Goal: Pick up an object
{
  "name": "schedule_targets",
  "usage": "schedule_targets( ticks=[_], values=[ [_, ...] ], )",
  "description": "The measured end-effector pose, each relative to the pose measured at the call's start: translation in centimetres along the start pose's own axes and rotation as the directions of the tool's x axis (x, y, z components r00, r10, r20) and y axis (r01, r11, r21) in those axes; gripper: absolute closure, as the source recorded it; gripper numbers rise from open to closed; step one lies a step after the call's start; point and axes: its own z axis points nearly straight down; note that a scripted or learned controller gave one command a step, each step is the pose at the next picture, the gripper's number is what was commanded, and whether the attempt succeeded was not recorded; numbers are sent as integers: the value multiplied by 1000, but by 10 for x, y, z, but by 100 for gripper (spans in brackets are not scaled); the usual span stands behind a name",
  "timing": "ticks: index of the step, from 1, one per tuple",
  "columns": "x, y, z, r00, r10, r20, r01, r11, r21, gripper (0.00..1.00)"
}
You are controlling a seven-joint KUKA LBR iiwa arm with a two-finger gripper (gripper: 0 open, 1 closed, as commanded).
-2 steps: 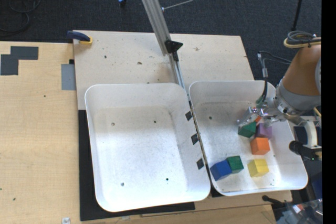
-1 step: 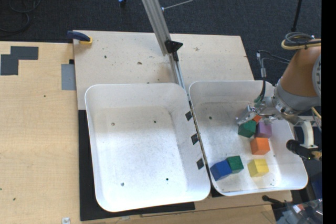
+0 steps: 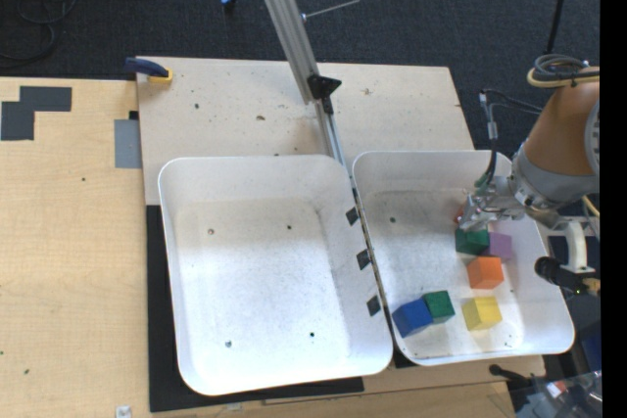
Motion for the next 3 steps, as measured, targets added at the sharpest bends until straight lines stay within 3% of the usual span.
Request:
schedule_targets(
  ticks=[1,2,3],
  values=[
    [2,9,-46,1000,-3,-1,4,1000,22,100],
    [1,11,-94,1000,-4,-1,4,1000,21,100],
    [42,2,-92,1000,-5,-4,5,1000,27,100]
  ],
)
